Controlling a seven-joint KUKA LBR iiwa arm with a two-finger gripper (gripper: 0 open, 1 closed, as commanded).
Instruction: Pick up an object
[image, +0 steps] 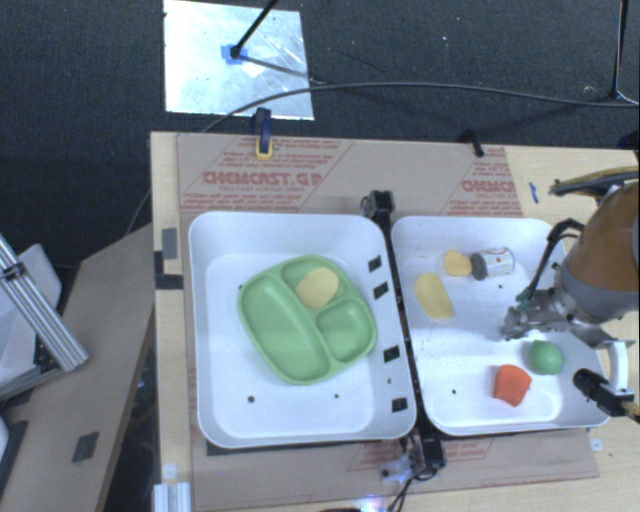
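Dark carpeted floor (80, 110) all around. Brown board surface (420, 165) with red lettering, clipped at the back by a blue and yellow clamp (262, 132). Shiny silver sheet (235, 60) on the floor behind, crossed by black cables (450, 88). Metal rail (35, 305), possibly a frame, at left.

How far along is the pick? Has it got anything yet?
Done: the gripper is down inside the right bin, beside the green ball. In hand: nothing visibly held. Left: grasp and lift; the green ball and orange object lie on the bin floor.
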